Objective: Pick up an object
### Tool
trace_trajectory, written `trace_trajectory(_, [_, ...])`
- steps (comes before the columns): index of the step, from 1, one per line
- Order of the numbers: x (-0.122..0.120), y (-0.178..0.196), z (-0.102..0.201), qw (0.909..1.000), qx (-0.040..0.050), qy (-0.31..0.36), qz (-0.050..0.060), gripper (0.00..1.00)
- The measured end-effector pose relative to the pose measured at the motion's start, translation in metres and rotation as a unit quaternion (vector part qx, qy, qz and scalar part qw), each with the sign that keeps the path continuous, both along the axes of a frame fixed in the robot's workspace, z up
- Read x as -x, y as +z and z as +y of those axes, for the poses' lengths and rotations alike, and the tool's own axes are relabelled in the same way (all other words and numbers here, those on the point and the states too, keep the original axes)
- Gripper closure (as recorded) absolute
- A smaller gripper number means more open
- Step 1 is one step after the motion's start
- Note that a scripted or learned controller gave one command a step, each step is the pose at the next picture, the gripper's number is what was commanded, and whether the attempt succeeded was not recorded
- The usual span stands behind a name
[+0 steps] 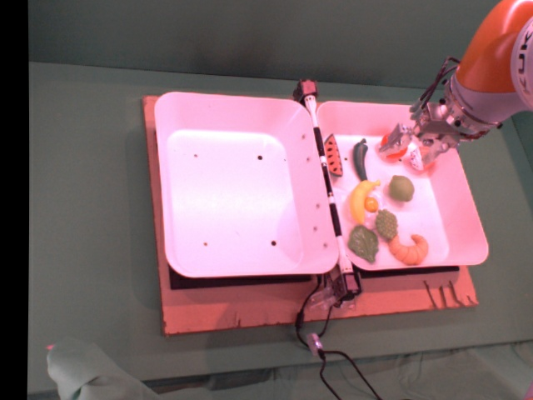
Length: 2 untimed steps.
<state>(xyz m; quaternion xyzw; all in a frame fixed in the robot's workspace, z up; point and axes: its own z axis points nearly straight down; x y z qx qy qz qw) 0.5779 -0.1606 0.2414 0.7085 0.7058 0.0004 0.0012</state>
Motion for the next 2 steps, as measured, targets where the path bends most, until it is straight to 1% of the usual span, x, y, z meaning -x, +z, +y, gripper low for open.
trace_trajectory(1, [0.000, 0.000, 0.000, 1.0000, 0.0000, 0.000, 0.000, 0.00])
trace_trajectory(2, [0.001, -0.052, 0.009, 1.0000, -0.0003, 0.000, 0.003, 0.00])
